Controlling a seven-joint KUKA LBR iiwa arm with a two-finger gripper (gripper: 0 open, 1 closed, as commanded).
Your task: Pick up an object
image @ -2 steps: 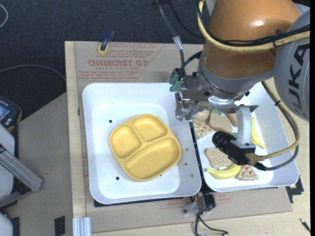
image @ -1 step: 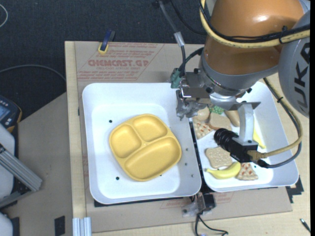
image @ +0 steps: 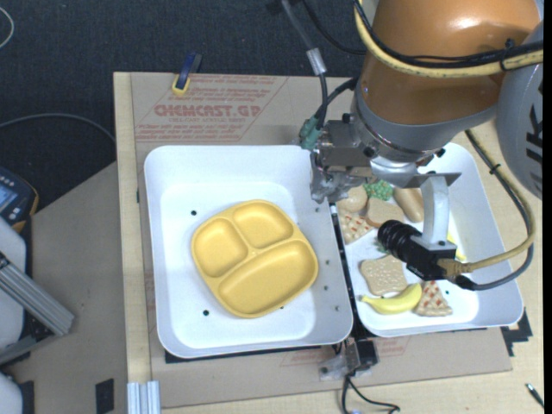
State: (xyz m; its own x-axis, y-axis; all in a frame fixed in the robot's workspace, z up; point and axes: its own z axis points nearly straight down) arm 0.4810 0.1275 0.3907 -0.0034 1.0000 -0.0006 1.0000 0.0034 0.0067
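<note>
Camera view from above the counter (image: 129,231) has two white bins side by side, the left bin (image: 164,188) holding a yellow divided plate (image: 254,257) that lies flat near its middle, and the right bin (image: 496,304) holding a scatter of toy food. The arm (image: 448,41) reaches in from the right and hangs over the upper part of the right bin, close to the wall the two bins share, so its bulk covers much of what lies under it. The gripper (image: 332,175) sits low at that shared wall, and whether its fingers are apart or closed, or have hold of anything, cannot be told from this angle. Pieces open to view include a banana (image: 392,300) near the front edge, a slice of bread (image: 383,273) just behind it, a pizza wedge (image: 434,300) beside the banana, and another pizza wedge (image: 354,227) near the shared wall. A green piece (image: 379,188) and a tan piece (image: 408,203) peek out beneath the wrist. Judging by the pose, the arm is likely lowering toward the food crowded against the wall, where a clean grasp may be awkward.
</note>
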